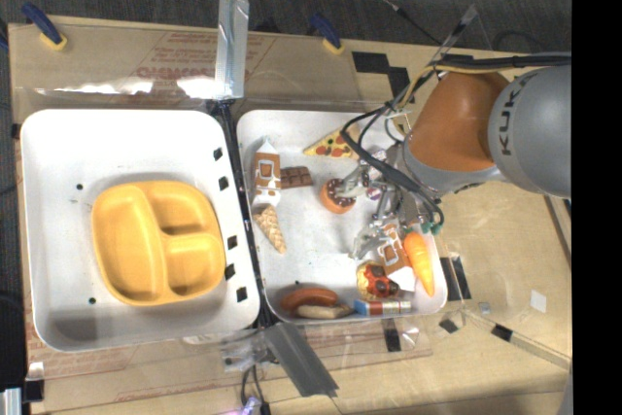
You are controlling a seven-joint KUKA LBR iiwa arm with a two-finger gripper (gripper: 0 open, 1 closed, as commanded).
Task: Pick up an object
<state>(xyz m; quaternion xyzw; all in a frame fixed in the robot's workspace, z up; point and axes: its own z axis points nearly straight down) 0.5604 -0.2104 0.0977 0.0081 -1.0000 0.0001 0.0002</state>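
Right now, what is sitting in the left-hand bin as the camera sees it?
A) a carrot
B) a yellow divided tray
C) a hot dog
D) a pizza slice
B: the yellow divided tray lies alone in the left bin, while the carrot, pizza slice and hot dog all lie in the right bin.

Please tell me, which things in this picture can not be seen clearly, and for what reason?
- Gripper, camera view: cables and the wrist hang over its fingers, so whether they are open or shut is unclear.
- Small boxed item beside the carrot: partly under the gripper, too small to identify.
- Round red toy in the right bin: print blurred.
- Arm: its base is cut off at the right edge.
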